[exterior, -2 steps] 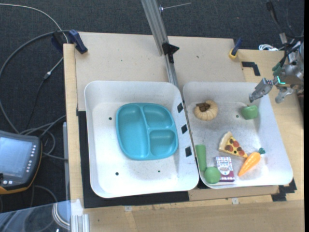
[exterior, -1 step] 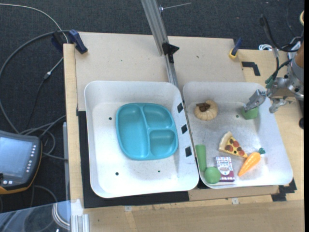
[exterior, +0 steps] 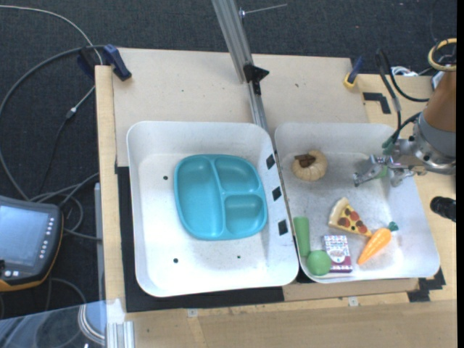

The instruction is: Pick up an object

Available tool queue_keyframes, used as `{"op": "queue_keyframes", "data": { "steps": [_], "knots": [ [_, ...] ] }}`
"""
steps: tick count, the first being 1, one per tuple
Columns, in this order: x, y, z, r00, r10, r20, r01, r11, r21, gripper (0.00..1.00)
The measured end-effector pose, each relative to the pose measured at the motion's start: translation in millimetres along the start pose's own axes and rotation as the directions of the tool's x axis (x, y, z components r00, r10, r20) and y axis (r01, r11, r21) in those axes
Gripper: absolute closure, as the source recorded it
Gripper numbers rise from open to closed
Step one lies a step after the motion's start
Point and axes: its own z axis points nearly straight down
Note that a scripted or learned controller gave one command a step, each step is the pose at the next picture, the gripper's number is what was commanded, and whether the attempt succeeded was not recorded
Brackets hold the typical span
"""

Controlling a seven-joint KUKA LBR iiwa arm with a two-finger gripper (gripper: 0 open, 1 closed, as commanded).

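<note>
Surface: a tan board is seen carrying two shallow white bins side by side, with blue clamps at its far corners and a metal rail running down to the gap between the bins.

Left bin: one turquoise divided plate is held, lying flat near the middle, with three compartments visible.

Right bin: five small items are held.
- A tan, pumpkin-shaped piece is placed toward the far left part of the bin, apart from the rest.
- A toy pizza slice is laid near the middle, its point directed toward the far side.
- A toy carrot, orange with a green top, is laid just right of the pizza slice, close to touching it.
- A small printed box is set near the front edge, just below the pizza slice.
- A green object is laid along the left wall, touching or nearly touching the box; its exact kind cannot be told.

Arm: grey, with an orange band, entered from the right edge over the right bin.

Pincer: positioned above the far right part of the right bin, right of the pumpkin-shaped piece and beyond the pizza slice. Its fingers are seen spread apart, and nothing is gripped between them. All five items are recorded as resting in the bin.
</note>
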Motion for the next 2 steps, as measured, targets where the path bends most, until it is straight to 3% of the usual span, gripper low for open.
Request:
{"op": "queue_keyframes", "data": {
  "steps": [1,2],
  "knots": [
    [-9,4,53,1.0,0.001,0.0,-0.001,1.0,0.001,0.0],
    [-8,6,38,1.0,-0.001,0.001,0.001,1.0,-0.007,1.0]
  ]
}}
